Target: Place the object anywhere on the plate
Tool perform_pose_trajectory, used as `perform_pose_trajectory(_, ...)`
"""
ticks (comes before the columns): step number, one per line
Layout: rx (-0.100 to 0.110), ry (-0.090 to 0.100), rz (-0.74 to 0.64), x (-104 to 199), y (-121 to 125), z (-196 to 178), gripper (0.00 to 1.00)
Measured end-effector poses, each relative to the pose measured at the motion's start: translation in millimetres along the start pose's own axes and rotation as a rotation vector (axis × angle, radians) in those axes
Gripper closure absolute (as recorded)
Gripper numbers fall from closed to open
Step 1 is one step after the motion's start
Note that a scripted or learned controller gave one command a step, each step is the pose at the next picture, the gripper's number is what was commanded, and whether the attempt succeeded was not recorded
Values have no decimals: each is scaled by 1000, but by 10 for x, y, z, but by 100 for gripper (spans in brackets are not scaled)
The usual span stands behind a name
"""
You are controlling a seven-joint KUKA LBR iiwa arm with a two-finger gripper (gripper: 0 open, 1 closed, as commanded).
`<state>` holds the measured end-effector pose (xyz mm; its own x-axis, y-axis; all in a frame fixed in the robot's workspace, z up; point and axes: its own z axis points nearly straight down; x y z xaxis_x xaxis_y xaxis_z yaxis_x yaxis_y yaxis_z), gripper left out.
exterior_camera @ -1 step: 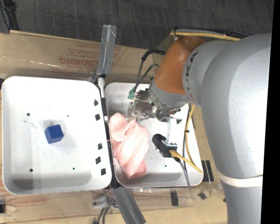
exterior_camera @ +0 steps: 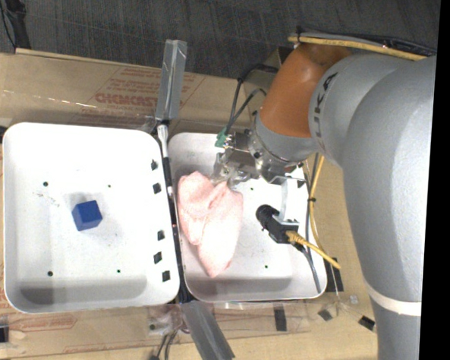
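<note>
A small blue cube (exterior_camera: 87,214) lies in the left white bin (exterior_camera: 29,148), left of that bin's middle. A pale pink plate-like thing (exterior_camera: 209,224) of uneven outline lies in the left half of the right bin (exterior_camera: 279,281). The gripper (exterior_camera: 230,176) hangs from the grey arm over the pink thing's upper edge, at or just above its surface. It is far from the blue cube, which sits alone in the other bin.
A raised divider with black clips (exterior_camera: 164,217) runs between the two bins. The arm's big grey body (exterior_camera: 384,185) covers the right side of the view and overhangs the right bin's far corner. A cardboard sheet (exterior_camera: 78,90) lies under the bins.
</note>
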<state>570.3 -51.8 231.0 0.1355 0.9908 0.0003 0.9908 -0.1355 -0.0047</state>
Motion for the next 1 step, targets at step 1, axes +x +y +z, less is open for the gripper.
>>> perform_pose_trajectory(1,1,-1,-405,370,-260,-58,100)
